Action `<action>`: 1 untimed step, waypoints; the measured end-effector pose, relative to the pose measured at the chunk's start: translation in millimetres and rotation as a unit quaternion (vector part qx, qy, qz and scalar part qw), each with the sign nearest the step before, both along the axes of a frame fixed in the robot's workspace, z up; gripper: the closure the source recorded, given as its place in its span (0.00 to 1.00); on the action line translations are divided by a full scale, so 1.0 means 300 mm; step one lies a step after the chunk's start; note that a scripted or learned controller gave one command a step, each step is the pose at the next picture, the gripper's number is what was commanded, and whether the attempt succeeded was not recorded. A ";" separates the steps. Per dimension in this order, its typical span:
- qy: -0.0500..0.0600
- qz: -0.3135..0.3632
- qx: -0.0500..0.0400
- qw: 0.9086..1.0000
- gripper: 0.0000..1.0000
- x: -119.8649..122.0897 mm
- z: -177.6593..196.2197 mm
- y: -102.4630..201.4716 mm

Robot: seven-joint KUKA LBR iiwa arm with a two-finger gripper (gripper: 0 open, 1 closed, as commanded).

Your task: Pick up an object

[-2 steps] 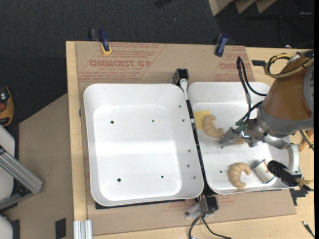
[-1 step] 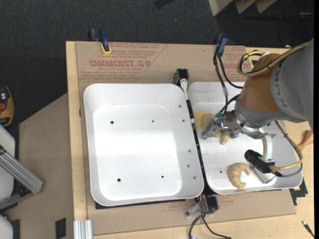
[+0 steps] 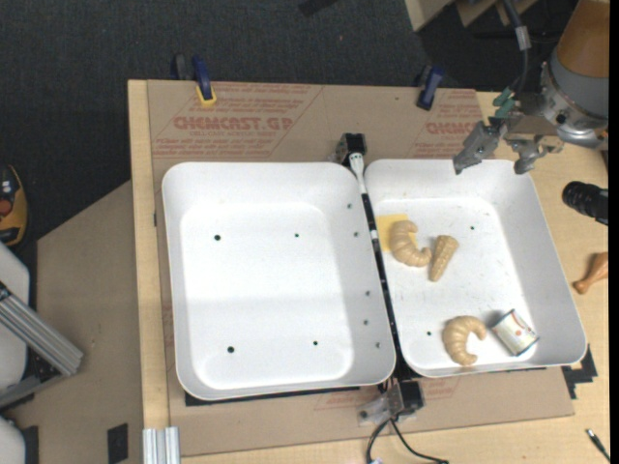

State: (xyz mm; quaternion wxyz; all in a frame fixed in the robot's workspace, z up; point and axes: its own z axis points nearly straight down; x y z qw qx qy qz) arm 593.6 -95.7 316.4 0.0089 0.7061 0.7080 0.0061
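Observation:
The right bin holds a tan croissant near its left wall, lying partly on a yellow flat piece. Beside it lies a ridged tan cone. At the bin's front lie a second croissant and a small silver can with a red mark. My gripper hangs above the bin's far right rim, well clear of all these things. Its two grey fingers are spread apart, open, with nothing between them.
The left bin sits beside the right one, split from it by a black divider strip. Blue clamps hold the brown board at the back. An orange-brown wooden piece lies right of the bins.

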 end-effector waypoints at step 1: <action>0.003 0.003 0.003 1.000 0.00 -0.135 0.387 0.225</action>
